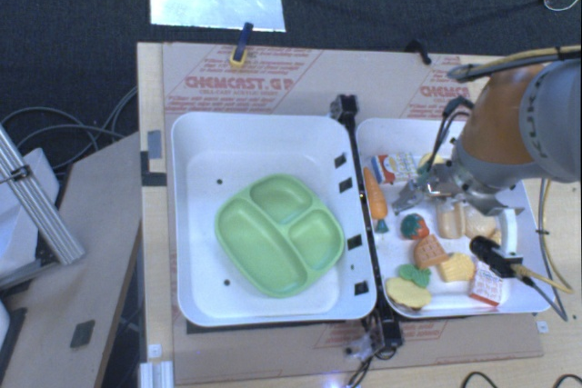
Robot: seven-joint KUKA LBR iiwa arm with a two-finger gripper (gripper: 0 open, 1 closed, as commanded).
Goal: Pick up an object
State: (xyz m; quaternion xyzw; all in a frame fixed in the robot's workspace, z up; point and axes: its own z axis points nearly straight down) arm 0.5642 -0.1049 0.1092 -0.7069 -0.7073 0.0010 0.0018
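Where toys crowd the right bin (393, 134), gripper (427, 194) hemmed in

The tray (277, 234) lies in the left bin (195, 145), left of the divider (359, 195). Right of the divider, in the right bin (386, 134), lie the toys: a carrot (376, 197) nearest the divider, a packet (396, 166) behind it, a wedge (430, 250) further right, a box (486, 288) farthest right.

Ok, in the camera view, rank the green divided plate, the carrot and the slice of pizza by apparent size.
1. green divided plate, by far the largest
2. carrot and slice of pizza: too close to rank; the carrot is longer, the pizza wider
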